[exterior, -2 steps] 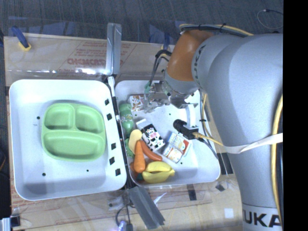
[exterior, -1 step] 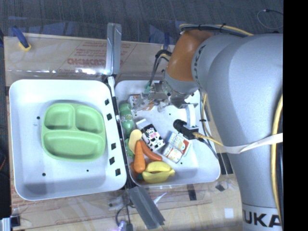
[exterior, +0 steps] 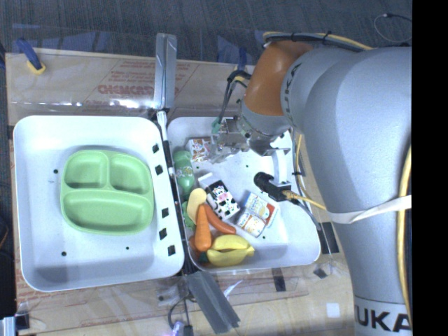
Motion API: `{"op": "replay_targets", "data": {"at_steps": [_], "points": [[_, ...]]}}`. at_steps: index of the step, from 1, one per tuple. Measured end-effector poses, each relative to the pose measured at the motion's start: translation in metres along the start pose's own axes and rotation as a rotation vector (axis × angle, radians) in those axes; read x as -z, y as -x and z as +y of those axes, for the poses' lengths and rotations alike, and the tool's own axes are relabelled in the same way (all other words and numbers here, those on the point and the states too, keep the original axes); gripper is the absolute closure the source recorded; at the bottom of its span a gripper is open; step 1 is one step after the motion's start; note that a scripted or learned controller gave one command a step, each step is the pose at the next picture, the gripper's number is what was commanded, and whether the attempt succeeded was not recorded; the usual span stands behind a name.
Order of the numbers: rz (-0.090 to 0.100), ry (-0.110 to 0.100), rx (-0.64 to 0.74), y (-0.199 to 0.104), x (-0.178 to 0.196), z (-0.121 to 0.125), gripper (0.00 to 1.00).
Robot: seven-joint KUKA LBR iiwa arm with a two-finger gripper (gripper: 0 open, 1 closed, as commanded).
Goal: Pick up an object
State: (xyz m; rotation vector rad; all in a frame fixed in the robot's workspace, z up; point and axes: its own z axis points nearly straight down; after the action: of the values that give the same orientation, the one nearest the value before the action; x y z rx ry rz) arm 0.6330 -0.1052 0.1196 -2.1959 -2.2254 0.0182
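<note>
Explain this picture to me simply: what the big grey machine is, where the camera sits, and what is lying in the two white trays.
The grey bulk is a robot arm with an orange band, reaching in from the right. One camera looks down at a slant on two white bins. The left bin holds a green divided plate. The right bin holds toy food: a carrot, a banana, a cow-patterned carton, small packets and green pieces. The arm's claw is low over the far end of that bin. I cannot see anything held in it.

You can read "UKA", white letters from the KUKA brand, on the arm (exterior: 371, 187) at its base; red print on the cardboard (exterior: 105, 82) is too faint.
</note>
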Motion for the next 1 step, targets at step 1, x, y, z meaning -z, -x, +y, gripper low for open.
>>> {"op": "replay_targets", "data": {"at_steps": [1], "points": [[0.0,0.0,0.0,0.0,0.0,0.0,0.0]]}}
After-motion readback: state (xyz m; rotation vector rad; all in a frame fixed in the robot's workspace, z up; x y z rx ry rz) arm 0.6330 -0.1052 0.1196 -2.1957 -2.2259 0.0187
